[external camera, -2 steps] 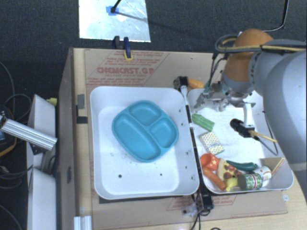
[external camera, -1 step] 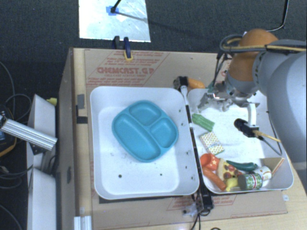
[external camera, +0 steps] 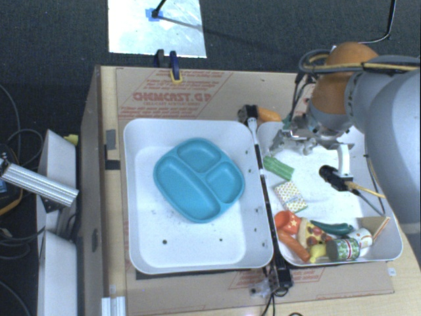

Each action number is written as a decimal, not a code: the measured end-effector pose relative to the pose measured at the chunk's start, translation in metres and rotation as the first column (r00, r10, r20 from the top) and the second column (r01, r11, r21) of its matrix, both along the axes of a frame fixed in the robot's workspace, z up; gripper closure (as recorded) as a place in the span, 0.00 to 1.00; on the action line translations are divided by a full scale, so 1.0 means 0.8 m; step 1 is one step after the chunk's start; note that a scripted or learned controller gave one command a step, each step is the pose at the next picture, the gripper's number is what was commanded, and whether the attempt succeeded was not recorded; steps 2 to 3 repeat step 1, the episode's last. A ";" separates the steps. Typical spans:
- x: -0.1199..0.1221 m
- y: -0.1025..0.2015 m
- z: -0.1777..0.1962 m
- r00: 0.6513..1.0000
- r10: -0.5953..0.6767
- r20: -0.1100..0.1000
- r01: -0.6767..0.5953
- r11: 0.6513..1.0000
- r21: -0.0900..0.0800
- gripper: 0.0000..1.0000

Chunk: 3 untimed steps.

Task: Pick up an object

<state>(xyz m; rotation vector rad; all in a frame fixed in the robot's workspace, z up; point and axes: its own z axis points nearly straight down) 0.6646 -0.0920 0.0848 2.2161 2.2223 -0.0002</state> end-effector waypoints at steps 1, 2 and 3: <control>0.001 0.000 0.014 1.000 0.001 0.003 -0.001 1.000 0.000 1.00; 0.001 0.000 0.014 1.000 0.001 0.003 -0.001 1.000 0.000 1.00; 0.001 0.000 0.014 1.000 0.001 0.003 -0.001 1.000 0.000 1.00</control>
